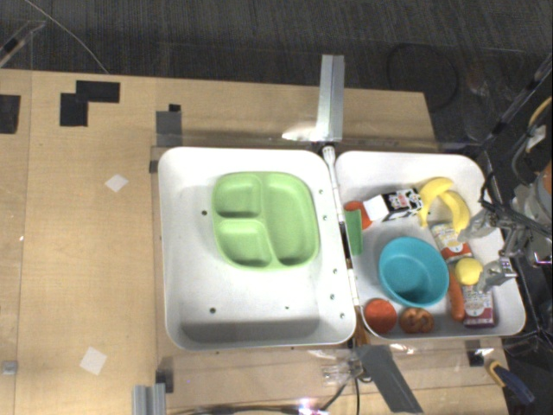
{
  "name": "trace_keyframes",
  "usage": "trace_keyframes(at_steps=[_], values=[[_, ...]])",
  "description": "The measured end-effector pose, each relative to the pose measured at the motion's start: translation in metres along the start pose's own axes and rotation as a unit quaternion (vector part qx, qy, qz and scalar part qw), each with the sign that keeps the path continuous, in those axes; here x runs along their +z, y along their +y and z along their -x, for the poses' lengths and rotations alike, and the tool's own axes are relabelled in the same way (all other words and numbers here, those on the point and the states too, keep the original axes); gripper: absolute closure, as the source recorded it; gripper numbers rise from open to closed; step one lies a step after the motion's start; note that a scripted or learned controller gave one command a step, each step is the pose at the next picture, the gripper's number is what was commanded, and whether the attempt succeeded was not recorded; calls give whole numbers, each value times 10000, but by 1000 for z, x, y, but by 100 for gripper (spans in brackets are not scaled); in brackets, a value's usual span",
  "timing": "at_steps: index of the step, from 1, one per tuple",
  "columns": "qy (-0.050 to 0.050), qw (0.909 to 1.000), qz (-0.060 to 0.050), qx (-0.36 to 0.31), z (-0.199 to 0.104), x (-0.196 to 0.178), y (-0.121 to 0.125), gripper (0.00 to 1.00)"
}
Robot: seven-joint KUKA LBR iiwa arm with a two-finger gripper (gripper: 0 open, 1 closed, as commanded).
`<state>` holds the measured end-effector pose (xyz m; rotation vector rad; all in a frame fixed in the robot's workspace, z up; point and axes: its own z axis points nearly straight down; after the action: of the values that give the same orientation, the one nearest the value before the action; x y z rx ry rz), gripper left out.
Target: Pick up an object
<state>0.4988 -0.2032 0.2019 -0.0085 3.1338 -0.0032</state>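
The right bin (410, 169) holds several items: a yellow banana (446, 202), a blue bowl (414, 271), a lemon (468, 271), an orange carrot (455, 300), a red tomato (380, 315), a brownish peach (417, 320), a small white and black box (390, 204) and a purple-red packet (479, 309). My gripper (492, 249) hangs at the bin's right rim, just right of the lemon. Its two metal fingers (498, 273) stand apart, open, with nothing between them.
The left bin (186, 258) carries a green divided plate (263, 219). A green block (352, 231) and a red piece (355, 213) lie along the wall between the bins. Cables and the arm crowd the right edge beyond the bin.
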Motion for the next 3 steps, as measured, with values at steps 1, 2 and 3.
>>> trace_keyframes(at_steps=[1, 2, 3], values=[[-50, 10000, -21, 82, 32, 112, -3, 0], [-32, 9956, -4, 940, 58, 113, 19, 0], [-38, 9853, -4, 1709, -8, 112, 15, 0]])
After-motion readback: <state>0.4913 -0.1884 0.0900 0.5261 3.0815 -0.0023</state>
